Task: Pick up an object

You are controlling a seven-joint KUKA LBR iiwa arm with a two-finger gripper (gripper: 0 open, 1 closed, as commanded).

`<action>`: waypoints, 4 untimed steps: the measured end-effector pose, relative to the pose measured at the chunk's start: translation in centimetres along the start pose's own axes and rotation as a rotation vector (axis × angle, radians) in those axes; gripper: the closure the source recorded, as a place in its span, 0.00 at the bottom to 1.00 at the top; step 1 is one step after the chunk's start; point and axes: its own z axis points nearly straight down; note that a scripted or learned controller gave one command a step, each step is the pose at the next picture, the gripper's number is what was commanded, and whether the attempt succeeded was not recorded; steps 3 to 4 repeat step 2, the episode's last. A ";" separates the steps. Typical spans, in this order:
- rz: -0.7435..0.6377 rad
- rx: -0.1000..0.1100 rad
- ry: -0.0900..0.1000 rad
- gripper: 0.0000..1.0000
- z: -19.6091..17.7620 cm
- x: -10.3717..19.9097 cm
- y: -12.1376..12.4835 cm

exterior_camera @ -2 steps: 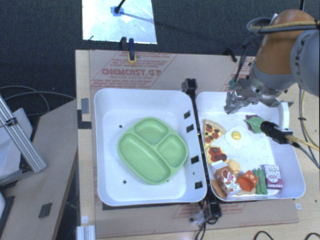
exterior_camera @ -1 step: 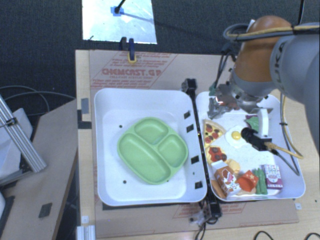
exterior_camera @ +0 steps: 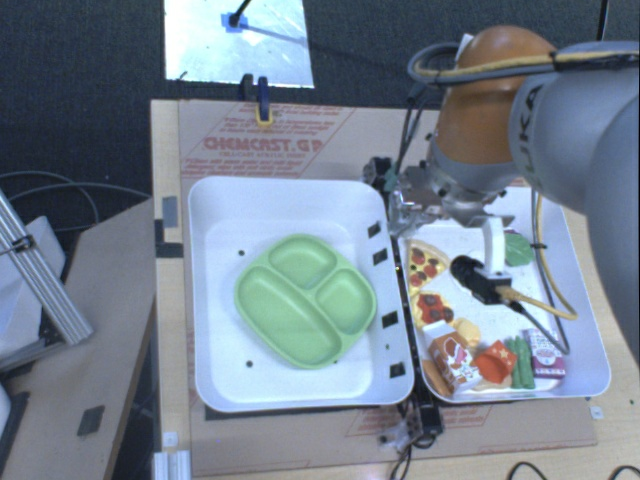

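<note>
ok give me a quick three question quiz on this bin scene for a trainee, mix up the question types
1. True or false: the green divided plate lies in the left bin.
2. Multiple choice: the pizza slice lies in the right bin closest to which side? A) the divider between the bins B) the far right wall C) the near right corner
3. Short answer: over which bin does the tool hang?

Key: 1 true. 2 A. 3 the right bin, above the pile of toy food.
</note>
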 end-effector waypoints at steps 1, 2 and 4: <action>0.001 0.002 0.000 1.00 1.1 3.9 -1.1; 0.003 0.000 -0.001 1.00 0.6 4.5 -0.1; 0.003 0.000 -0.001 1.00 0.6 4.5 -0.1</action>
